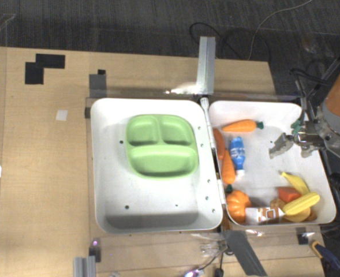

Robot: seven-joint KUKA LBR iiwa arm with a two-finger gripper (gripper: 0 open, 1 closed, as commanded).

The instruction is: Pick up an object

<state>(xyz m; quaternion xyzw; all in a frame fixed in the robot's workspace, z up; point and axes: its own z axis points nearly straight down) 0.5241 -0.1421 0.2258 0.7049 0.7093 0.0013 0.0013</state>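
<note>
End effector (280, 145) over right bin (273, 109) — fingers spread, grasping nothing; carrot (239, 126), bottle (237, 153), bananas (299, 194) below; green tray (160, 145) in left bin (109, 166).

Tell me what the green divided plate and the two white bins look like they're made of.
Green divided plate: probably molded plastic, with a smooth, slightly matte finish; its color is uniform and the compartment edges are soft and rounded.
Left bin and right bin: likely thin formed plastic, smooth and semi-glossy, with rounded corners and faint highlights on the walls. Painted metal can't be ruled out.
</note>
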